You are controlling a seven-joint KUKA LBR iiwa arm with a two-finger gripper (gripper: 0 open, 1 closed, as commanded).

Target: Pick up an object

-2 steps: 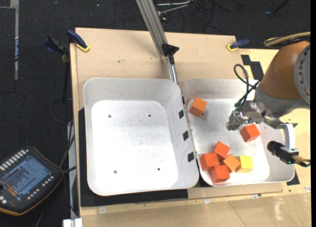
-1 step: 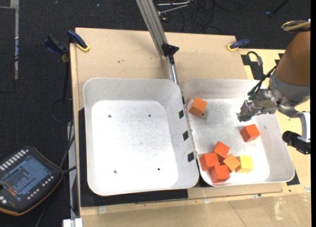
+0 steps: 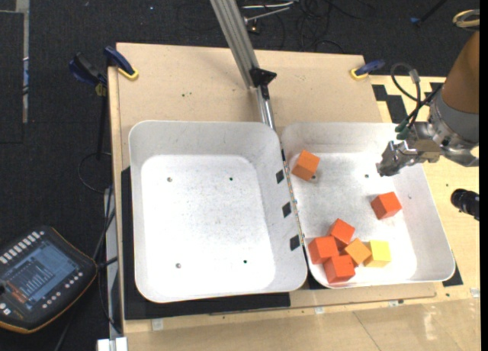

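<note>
**Six blocks, none gripped — main risks: edge strike, cluster jam**

Gripper [image 3: 390, 160] sits over the right bin [image 3: 435, 223], near its far right side, low above the floor. Finger state: can't tell, tips too dark and small to read. Nothing visible between them, so no hold claimed.

Targets rel. to gripper:
- Red-orange cube [image 3: 386, 204]: closest, just toward the camera and slightly below-left of the tips. Stands alone, clear floor all round. Best candidate, imo.
- Orange cube [image 3: 306, 165]: well off to the left, alone, close to the bin divider side.
- Cluster: further toward camera and left. Three red-orange cubes [image 3: 333, 250], a small orange cube [image 3: 358, 250] and a yellow cube [image 3: 379, 252], touching or nearly so.

Left bin [image 3: 145, 189]: far left of gripper, no blocks seen in it.

What could go wrong (judgement):
- Descent off-centre on the near cube → one finger lands on top, cube gets tipped or shoved, fingers close on air.
- Cube looks rotated w.r.t. bin walls; if the jaws aren't aligned to its faces, a corner pinch → it squirts out.
- Going for the cluster: no room for fingers btwn neighbours → jam or scatter, maybe a two-block pinch that drops on lift.
- Cables near the wrist could snag on a big reach left.
</note>
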